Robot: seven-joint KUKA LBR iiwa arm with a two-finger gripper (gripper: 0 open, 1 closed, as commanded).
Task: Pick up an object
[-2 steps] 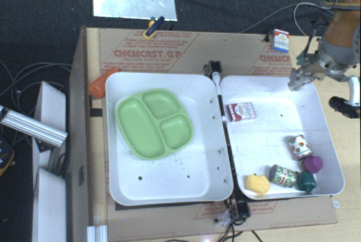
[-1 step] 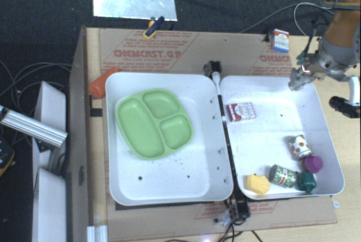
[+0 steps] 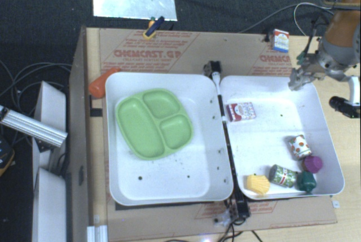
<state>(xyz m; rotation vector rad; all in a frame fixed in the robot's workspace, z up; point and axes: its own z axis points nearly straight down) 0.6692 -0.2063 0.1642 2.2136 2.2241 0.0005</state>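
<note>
Two white bins (image 3: 163, 193) (image 3: 282, 91) side by side. One green divided tray (image 3: 153, 122). One red-and-white carton (image 3: 241, 111). One yellow item (image 3: 258, 184). One green can (image 3: 282, 175). One teal piece (image 3: 307, 181). One purple piece (image 3: 312, 164). One small patterned cup (image 3: 299, 146).

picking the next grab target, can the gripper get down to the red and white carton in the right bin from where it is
Probably yes. The gripper hovers over the right bin's far corner, and the red and white carton lies alone near the divider, with bare floor around it and nothing between them.
</note>
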